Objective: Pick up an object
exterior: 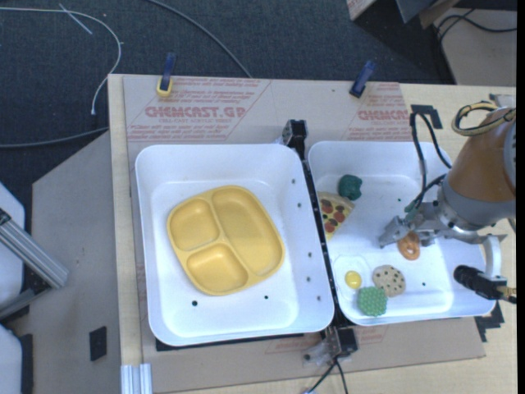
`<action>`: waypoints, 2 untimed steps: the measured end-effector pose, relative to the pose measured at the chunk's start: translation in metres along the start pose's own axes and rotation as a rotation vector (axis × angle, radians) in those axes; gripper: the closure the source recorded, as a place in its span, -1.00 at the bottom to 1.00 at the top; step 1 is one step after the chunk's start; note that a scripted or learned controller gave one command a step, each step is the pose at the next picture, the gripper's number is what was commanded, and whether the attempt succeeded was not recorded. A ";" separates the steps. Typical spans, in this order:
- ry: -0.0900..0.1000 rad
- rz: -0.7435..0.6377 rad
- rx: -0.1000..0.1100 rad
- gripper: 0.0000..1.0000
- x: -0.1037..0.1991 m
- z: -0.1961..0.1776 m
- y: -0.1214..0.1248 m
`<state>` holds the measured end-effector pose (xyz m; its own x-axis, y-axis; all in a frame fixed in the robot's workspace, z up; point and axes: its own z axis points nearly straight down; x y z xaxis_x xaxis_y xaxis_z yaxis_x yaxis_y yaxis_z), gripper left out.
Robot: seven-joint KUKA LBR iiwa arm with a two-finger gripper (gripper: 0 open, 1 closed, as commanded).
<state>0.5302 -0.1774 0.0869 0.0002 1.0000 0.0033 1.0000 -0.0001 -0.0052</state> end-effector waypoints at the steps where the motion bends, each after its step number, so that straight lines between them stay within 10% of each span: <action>1: -0.001 0.000 -0.006 1.00 0.000 -0.013 0.001; 2: -0.004 -0.001 -0.009 1.00 0.002 -0.058 -0.003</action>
<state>0.5276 -0.1761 0.1449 -0.0004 1.0000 -0.0008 1.0000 0.0004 0.0041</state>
